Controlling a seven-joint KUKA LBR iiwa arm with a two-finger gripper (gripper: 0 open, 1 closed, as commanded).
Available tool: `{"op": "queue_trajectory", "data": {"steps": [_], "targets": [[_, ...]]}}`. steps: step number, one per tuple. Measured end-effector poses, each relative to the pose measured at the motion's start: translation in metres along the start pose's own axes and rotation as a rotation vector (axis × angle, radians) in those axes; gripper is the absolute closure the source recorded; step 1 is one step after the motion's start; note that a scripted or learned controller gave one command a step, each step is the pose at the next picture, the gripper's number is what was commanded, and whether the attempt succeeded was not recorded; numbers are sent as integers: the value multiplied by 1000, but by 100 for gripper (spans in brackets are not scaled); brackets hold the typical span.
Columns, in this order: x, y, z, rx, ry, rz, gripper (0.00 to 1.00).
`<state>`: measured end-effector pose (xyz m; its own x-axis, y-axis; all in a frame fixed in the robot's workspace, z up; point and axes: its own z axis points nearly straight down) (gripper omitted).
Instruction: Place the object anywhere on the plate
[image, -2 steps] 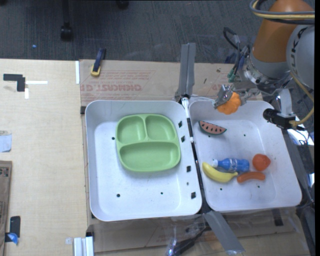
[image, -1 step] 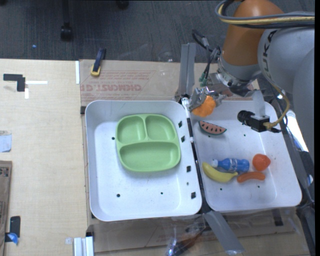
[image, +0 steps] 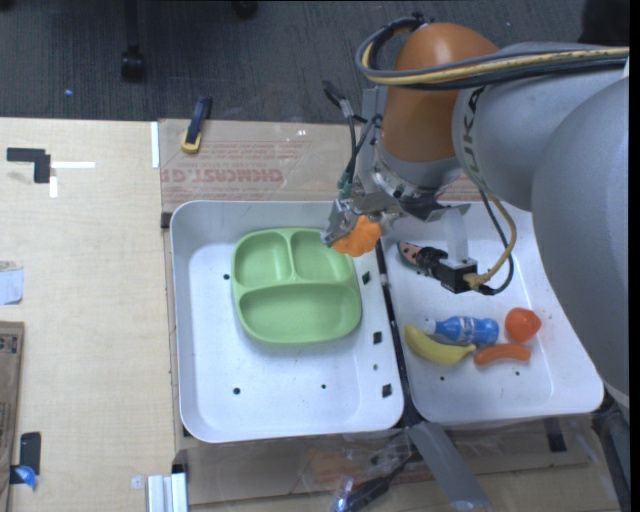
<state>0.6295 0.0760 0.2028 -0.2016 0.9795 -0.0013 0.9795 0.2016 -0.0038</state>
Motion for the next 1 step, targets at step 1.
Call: {"op": "queue_trajectory", "data": {"steps": [1], "targets": [[0,0,0,-1,0,1,0]]}}
